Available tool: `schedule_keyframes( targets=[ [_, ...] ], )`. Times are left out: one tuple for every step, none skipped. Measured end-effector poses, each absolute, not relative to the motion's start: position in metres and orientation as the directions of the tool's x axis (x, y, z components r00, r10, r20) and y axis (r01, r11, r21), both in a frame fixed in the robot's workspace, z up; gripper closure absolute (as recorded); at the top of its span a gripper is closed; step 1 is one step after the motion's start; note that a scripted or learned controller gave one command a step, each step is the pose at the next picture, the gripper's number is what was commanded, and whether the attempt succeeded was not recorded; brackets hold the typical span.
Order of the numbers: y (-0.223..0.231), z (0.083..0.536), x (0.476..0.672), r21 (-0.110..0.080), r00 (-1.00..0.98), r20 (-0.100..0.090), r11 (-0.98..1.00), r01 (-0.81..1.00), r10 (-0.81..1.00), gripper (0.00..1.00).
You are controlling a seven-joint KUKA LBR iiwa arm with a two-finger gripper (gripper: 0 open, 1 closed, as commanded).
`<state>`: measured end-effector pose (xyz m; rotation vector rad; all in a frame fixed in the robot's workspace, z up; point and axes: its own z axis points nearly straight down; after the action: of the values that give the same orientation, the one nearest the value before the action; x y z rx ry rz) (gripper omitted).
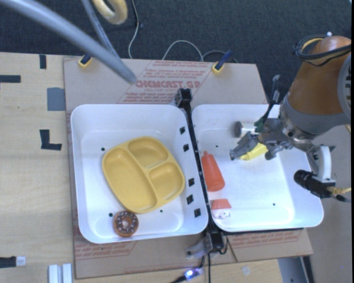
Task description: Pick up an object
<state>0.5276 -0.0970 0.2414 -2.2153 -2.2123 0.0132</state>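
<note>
A: What sits at the gripper [245, 149]?
B: A small yellow object [255, 152], in the right bin [295, 217], toward its upper middle. The grey fingers [241, 150] close narrowly around its left end, so the yellow piece shows between them. Whether it is lifted off the bin floor cannot be told from this slanted view.
A: And the arm?
B: The arm [315, 93] comes in from the right, its orange band above the grey wrist, hanging over the right bin's far side.
A: What else lies in that bin?
B: An orange carrot-like piece [212, 171] lies along the left wall, well apart from the gripper. Just below it sits a small red and white item [220, 208], near the front left corner.
A: The other bin?
B: The left bin [82, 158] holds a yellow divided plate [143, 173] with three compartments, tilted across the middle. A brown doughnut [125, 223] with sprinkles lies just beside the plate's lower edge, toward the front.
A: Under the bins?
B: A cardboard sheet [165, 78] with red lettering, resting on a wooden bench [23, 181].
</note>
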Motion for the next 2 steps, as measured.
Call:
schedule_keyframes(
  targets=[
    [-0.097, 0.247, 0.530, -0.001, -0.002, 0.000, 0.002, 1.000, 1.000, 0.00],
    [-0.099, 0.203, 0.528, -0.006, 0.000, 0.000, 0.000, 1.000, 1.000, 0.00]
  ],
)
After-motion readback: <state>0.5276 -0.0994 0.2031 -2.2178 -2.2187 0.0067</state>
